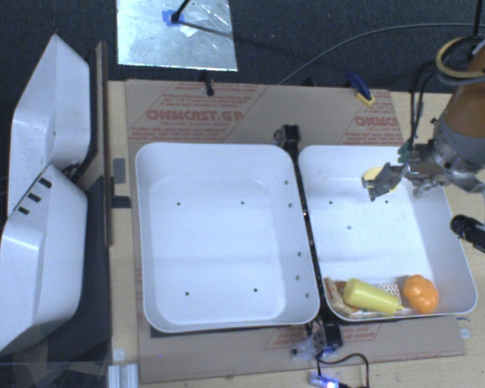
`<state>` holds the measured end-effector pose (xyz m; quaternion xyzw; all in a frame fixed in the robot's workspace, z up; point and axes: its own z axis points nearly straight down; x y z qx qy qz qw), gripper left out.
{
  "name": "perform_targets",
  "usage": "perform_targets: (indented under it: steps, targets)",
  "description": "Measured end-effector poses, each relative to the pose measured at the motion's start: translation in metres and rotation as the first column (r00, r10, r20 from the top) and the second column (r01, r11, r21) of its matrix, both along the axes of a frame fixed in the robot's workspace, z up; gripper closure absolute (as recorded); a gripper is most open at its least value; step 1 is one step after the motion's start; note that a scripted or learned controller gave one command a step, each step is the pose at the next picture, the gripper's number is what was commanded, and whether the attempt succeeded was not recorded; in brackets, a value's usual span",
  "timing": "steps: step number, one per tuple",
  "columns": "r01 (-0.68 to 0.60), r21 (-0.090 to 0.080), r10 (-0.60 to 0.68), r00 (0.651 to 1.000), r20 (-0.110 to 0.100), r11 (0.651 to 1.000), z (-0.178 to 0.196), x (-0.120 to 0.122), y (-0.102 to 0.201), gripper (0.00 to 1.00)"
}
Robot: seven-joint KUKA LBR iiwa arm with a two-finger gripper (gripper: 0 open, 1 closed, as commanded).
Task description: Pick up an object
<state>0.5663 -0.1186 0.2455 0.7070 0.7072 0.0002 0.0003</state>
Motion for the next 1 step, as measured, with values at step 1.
perform_targets:
  steps: [1]
  targets:
    - [0.004, 0.001, -0.004, 1.0, -0.008, 1.0, -0.0891, -0.0138, -0.0486, 0.0]
